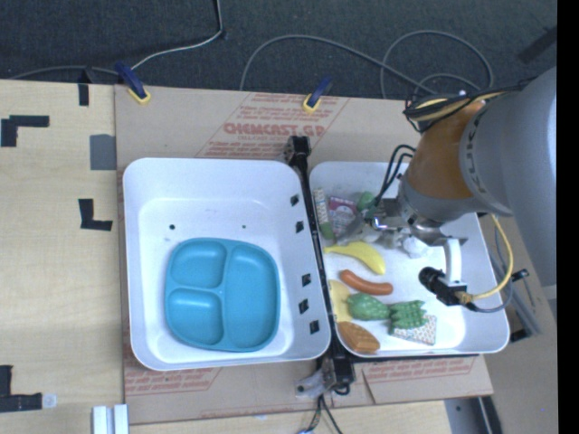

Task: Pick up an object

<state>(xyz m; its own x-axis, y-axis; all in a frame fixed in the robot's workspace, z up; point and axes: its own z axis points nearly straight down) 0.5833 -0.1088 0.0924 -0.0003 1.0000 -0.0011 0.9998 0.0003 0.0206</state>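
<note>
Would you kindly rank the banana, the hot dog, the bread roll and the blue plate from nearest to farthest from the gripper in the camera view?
Measured from the gripper in the right bin:
1. Banana, just below-left of it.
2. Hot dog, below the banana.
3. Bread roll, at the bin's near edge.
4. Blue plate, across in the left bin.

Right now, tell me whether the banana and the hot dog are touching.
Apart. The camera view shows a strip of white bin floor between the banana and the hot dog below it.
</note>
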